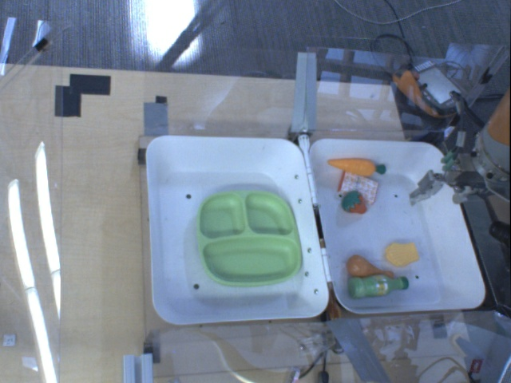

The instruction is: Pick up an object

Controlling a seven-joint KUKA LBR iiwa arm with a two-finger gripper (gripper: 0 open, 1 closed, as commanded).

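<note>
The right bin (pixel 447 238) holds several toy foods. An orange carrot (pixel 352 166) lies at its far left. Below the carrot a red and white packet (pixel 360 186) touches a small red and green fruit (pixel 354 203). A yellow piece (pixel 401 254) lies near the middle. An orange drumstick-like piece (pixel 362 266) and a green bottle (pixel 377 286) lie together at the front. My gripper (pixel 441 190) hangs over the bin's far right part, open, with nothing between its fingers.
The left bin (pixel 172 214) bears a green divided plate (pixel 249 238) at its middle. A metal divider (pixel 304 102) stands behind the gap between the bins. Cables and arm hardware (pixel 431 86) crowd the far right corner.
</note>
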